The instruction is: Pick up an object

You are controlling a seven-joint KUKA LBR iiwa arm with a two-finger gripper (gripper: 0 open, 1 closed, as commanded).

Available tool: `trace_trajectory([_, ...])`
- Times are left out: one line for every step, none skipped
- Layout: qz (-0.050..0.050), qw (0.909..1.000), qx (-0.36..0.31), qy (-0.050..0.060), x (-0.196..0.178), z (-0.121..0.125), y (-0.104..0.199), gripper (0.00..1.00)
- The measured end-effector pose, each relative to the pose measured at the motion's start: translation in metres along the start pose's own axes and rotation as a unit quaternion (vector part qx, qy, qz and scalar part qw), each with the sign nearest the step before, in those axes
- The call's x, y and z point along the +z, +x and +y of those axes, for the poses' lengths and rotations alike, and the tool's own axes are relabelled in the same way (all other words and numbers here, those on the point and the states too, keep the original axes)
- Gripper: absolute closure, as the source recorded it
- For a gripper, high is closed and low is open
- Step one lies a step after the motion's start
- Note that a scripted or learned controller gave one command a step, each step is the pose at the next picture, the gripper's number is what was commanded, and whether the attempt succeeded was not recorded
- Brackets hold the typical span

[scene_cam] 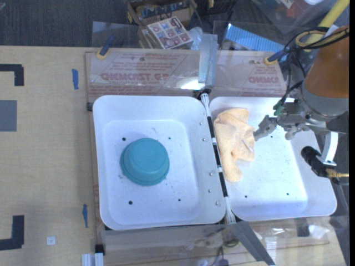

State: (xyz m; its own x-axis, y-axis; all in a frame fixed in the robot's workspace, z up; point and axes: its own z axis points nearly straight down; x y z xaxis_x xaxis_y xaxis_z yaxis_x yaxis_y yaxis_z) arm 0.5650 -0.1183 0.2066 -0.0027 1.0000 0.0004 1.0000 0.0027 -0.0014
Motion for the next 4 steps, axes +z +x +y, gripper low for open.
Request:
trace_trajectory([-0.001,0.9997,-0.022,-0.008,0.113,0.030,0.009,0.00])
trace_trajectory([0.000,1.0000,0.002,-0.001,0.022,-0.027,0.046,0.00])
trace_trajectory([-0.001,1.0000,0.000,-0.008,0.115,0.010,0.006,0.00])
trace_trajectory([-0.004,0.9978,-0.065,-0.009,0.114,0.023,0.017,0.00])
